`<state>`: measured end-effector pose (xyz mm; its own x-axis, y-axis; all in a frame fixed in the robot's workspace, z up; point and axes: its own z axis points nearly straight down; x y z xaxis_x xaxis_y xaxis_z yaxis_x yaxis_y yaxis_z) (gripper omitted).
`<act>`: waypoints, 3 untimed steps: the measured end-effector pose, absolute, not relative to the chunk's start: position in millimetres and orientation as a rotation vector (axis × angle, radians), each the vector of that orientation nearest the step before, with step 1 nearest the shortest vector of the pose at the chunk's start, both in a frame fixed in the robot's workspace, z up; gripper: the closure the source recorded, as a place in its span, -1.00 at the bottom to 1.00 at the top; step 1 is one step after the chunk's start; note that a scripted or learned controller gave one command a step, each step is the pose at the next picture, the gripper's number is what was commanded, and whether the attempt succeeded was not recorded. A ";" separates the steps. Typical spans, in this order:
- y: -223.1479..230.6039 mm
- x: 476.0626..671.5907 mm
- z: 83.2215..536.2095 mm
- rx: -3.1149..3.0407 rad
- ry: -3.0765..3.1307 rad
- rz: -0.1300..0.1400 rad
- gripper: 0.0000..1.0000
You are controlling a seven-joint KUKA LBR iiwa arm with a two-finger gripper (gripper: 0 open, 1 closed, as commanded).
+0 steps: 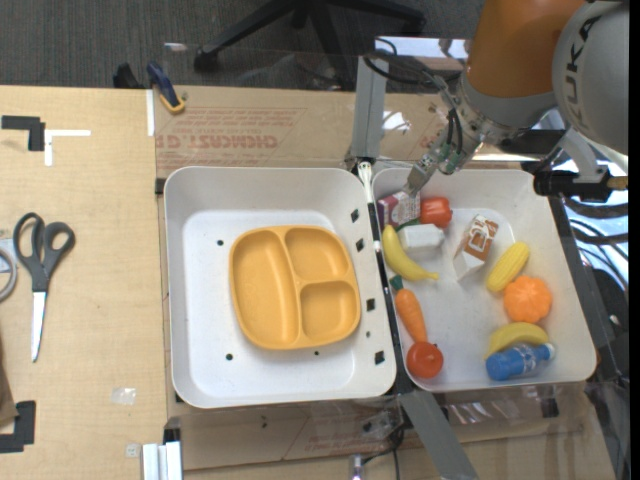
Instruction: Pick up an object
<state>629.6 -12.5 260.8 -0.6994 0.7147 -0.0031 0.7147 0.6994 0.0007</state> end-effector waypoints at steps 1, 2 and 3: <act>-109.4 652.4 221.8 1.156 2.917 -0.001 1.00; -108.9 652.6 221.9 1.155 2.917 -0.001 -1.00; -129.2 624.4 93.6 1.204 2.897 0.000 -1.00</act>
